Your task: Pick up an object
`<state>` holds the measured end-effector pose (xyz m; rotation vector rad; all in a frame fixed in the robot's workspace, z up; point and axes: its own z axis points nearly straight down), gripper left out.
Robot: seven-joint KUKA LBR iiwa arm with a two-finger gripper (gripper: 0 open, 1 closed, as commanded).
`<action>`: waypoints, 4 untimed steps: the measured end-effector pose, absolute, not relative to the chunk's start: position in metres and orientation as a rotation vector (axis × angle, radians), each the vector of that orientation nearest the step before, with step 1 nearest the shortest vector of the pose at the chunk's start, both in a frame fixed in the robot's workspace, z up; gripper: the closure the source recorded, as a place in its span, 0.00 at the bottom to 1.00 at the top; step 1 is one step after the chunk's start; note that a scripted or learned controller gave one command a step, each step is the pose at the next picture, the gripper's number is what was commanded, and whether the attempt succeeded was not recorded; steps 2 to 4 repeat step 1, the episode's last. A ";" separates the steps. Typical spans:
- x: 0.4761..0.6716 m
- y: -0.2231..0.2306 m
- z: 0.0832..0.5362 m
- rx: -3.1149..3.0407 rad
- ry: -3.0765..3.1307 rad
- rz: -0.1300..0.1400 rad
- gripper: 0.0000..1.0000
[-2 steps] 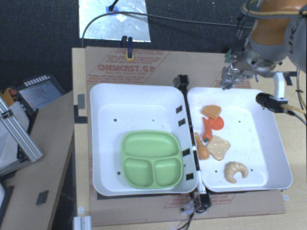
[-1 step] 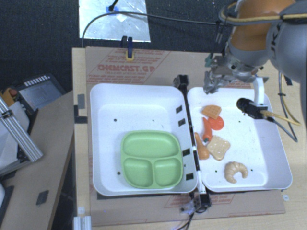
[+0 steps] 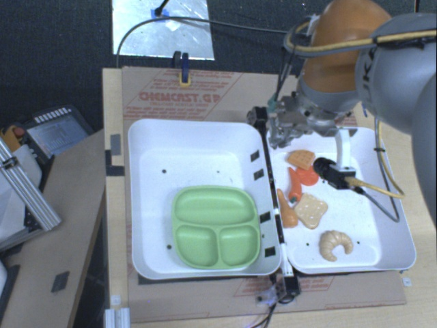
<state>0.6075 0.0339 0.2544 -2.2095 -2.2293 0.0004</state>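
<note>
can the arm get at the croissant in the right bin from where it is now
Probably yes. The tan, curved toy croissant lies alone near the front of the right white bin, apart from the square tan cracker, with nothing over it. The end effector hangs above that bin's far end.

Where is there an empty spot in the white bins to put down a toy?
The left bin has bare floor behind the green divided plate, toward its far wall. In the right bin, bare floor lies right of the croissant and cracker. It is crowded near the divider, where the orange toy pieces sit under the gripper.
</note>
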 end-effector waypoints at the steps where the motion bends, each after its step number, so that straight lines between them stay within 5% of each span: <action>1: 0.589 0.079 0.255 -2.210 -2.230 -0.001 1.00; 4: 0.589 0.079 0.255 -2.210 -2.230 -0.001 1.00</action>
